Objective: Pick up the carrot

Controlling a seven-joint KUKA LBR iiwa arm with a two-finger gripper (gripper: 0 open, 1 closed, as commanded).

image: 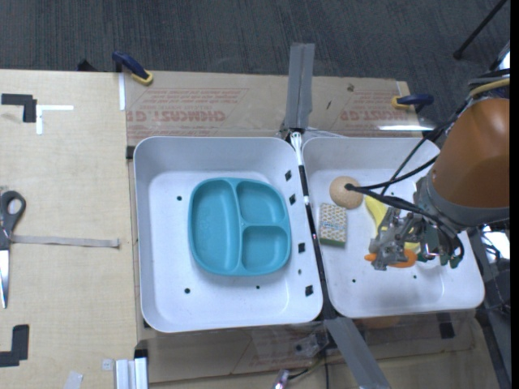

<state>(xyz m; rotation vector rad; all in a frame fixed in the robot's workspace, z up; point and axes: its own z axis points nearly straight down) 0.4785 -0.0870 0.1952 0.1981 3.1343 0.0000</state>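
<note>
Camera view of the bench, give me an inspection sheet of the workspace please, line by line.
Surface: two shallow white bins side by side, left bin, right bin, on a wooden bench.
Job's things: orange carrot lies in the right bin, partly hidden under the hand.
Clutter: teal three-compartment plastic plate in the left bin; tan ball, speckled rectangular sponge and yellow piece in the right bin.
Grippers: hand low over the carrot; finger state unclear.
Cables: black cables along the arm.
Surroundings: scissors at the left edge; blue clamps at the back.

Two white bins (154, 241), one blue plate (240, 226), one sponge (332, 223)
</note>
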